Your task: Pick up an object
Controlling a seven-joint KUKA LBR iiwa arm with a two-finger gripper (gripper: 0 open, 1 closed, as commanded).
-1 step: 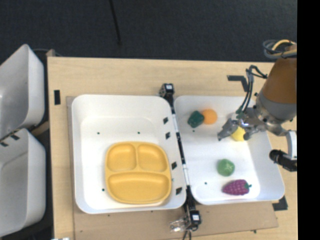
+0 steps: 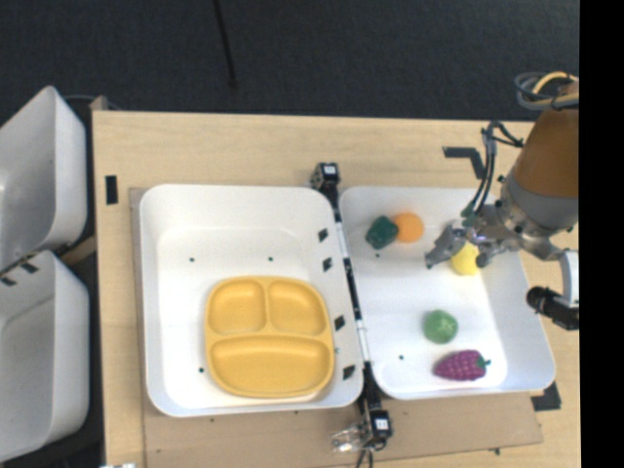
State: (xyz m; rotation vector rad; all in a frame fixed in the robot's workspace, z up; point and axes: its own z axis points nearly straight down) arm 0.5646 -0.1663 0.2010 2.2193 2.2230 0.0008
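Nothing is lifted yet: at right of frame the pincer point(image 2: 462, 253) sits low over a yellow toy point(image 2: 467, 260), grip state impossible to tell; lifting remains.

The two bins point(image 2: 175, 213) look like smooth white plastic. The yellow tray point(image 2: 268, 337) is matt plastic, on a pale wooden bench point(image 2: 244, 149).

- Even, soft overhead light; faint shadows only.
- The 2 shallow white plastic bins point(image 2: 244, 213) look bright, nearly washed out.
- Slightly soft, low-resolution overall.
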